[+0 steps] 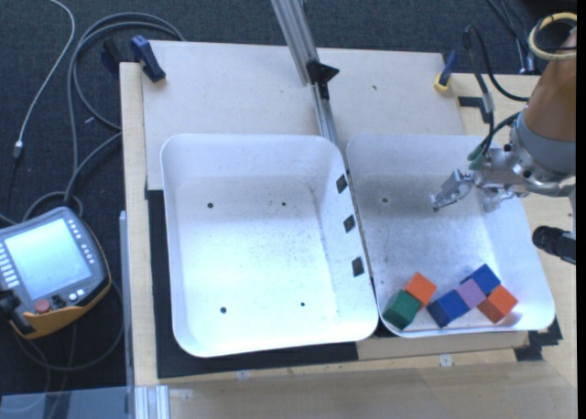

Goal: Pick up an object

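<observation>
Several coloured blocks lie clustered at the near edge of the right bin [385, 179]: a green block [400, 308], an orange block [420, 287], a blue block [448, 307], a purple block [471, 294], a second blue block [483, 277] and a second orange block [500, 304]. My gripper [472, 198] hangs over the middle right of this bin, well behind the blocks. It is open, with nothing between its fingers [450, 191].
The left bin [183, 170] sits beside the right one, and black tabs [349, 222] mark the shared wall. A metal pole [293, 19] slants in from the back. Clamps [146, 58] hold the board's rear corners. A teach pendant [50, 266] lies at left.
</observation>
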Robot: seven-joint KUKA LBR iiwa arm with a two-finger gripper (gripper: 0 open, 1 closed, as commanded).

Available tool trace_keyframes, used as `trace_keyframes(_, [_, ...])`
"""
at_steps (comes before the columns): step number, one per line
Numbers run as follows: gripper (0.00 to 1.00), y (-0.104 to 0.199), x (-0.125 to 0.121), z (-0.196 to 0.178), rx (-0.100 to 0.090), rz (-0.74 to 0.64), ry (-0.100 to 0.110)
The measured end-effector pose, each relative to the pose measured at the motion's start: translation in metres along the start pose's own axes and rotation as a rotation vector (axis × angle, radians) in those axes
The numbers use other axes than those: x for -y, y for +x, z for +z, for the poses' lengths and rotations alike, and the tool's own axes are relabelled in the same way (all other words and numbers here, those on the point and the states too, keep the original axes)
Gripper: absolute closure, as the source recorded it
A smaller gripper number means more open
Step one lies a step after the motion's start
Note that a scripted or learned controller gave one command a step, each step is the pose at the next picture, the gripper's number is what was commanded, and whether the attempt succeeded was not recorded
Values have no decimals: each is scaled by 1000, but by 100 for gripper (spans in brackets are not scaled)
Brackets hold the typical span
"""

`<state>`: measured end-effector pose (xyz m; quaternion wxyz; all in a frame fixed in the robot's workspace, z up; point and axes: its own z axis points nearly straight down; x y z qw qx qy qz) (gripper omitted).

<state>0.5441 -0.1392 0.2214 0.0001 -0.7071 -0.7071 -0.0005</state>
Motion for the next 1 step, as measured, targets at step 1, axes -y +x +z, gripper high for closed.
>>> trace_keyframes(1, [0, 41, 57, 32, -4, -1, 9])
